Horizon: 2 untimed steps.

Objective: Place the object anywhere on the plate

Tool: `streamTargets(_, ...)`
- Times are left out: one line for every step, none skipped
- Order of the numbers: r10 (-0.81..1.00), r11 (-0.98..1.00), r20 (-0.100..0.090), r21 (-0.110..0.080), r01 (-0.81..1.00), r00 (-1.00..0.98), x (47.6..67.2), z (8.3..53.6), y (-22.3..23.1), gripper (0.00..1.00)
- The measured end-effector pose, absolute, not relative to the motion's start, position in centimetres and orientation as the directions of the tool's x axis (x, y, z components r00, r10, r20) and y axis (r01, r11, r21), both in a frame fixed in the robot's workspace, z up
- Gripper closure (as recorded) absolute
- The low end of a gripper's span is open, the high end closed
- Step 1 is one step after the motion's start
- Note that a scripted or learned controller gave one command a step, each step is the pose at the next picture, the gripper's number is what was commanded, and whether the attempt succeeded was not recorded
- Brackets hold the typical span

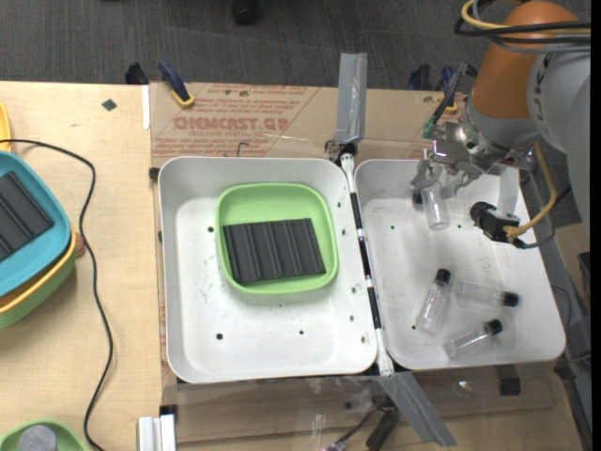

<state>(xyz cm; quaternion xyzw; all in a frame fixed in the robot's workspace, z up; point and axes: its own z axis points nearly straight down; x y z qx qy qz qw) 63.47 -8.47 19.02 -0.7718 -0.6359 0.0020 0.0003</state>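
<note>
A: Start at the left. What sits there?

B: On the wooden surface (75, 365), a stack of teal and yellow plates (33, 242) at the edge, with a black cable looping past. Then the left bin (188, 327), shallow white plastic with rounded corners. In it lies the green plate (277, 238), squarish with a raised rim, carrying a dark ribbed mat (275, 250). That's the target, set near the bin's middle, probably so it's easy to reach from above.

A: And to the right?

B: The right bin (526, 346), same make, touching the first along the centre seam. Three clear vials with black caps (465, 313) lie on their sides near its front. They're smooth cylinders, likely to roll.

A: The arm?

B: The claw (439, 188) hangs over the right bin's back-left part, and a fourth clear vial (435, 210) hangs at its tips, roughly upright, seemingly pinched between them. So the object is up at the claw, well apart from the green plate.
</note>
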Motion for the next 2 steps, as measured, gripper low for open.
streamTargets(0.981, -0.192, -0.003, -0.003, 0.981, 0.192, 63.5, 19.0, -8.5, 0.00)
streamTargets(0.942, -0.335, -0.002, -0.001, 0.942, 0.335, 63.2, 22.2, -9.8, 0.00)
